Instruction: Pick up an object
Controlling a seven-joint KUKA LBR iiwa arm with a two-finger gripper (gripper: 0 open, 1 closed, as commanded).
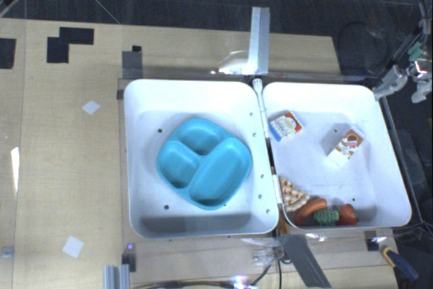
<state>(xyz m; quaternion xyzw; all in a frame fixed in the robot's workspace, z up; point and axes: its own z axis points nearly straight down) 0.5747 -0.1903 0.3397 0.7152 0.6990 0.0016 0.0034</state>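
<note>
From where my gripper [406, 78] hangs at the far right, just outside the upper right corner of the right bin [379, 145], the blue divided plate [204, 162] lies farthest from me, well off to my left and lower in the view, in the middle of the left bin [135, 145]. Crossing the ridge where the two bins meet, the first small carton [285, 125], white with an orange and red label, lies in the right bin's upper left part, still well apart from me to my left and a little below. The second small carton [346, 145] is the nearest thing to me, lying tilted below and to my left, in the middle of the right bin. Further down, along that bin's near wall and well below me, a waffle-patterned piece [292, 194] touches an orange sausage-shaped toy [310, 207], with a green toy [327, 216] and a red toy [347, 214] pressed close beside them. I cannot tell how my gripper is set; it is small and blurred against the dark floor, and nothing from the bins is near it.
</note>
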